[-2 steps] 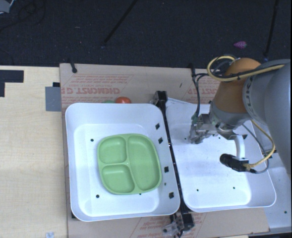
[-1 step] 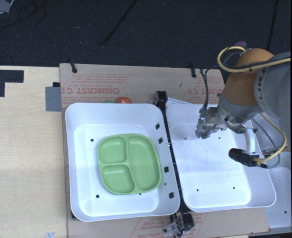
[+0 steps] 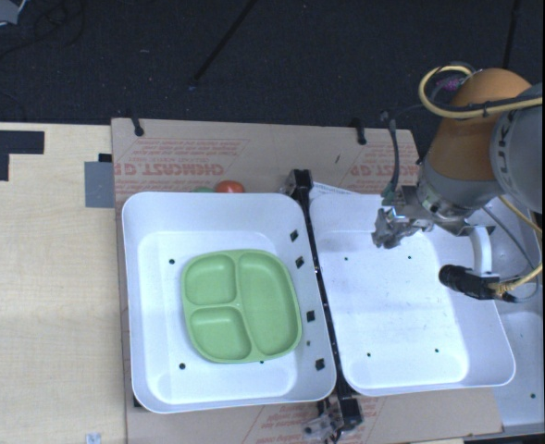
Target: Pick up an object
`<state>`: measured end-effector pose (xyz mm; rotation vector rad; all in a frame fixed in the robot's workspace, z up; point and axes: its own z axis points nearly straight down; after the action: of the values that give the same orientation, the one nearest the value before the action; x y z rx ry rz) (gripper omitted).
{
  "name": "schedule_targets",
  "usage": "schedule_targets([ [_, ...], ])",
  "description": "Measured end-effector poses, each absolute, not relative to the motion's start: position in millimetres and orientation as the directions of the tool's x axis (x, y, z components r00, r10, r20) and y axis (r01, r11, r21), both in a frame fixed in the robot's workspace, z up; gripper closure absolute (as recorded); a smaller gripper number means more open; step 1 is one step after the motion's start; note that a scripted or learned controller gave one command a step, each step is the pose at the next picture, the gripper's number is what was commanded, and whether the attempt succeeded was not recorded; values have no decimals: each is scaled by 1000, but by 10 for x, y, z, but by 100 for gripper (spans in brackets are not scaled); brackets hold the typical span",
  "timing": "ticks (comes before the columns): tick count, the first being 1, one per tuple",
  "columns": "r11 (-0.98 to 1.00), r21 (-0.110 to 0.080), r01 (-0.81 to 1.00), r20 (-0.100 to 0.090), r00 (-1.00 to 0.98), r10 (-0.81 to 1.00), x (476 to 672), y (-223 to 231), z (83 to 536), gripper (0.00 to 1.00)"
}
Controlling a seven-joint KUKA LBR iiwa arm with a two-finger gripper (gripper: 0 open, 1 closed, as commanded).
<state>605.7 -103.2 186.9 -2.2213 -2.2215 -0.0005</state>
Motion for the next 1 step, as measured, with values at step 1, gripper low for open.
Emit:
schedule_targets([
  [1,0,1,1000,0,0,1000,6061,-1047,2323,100],
])
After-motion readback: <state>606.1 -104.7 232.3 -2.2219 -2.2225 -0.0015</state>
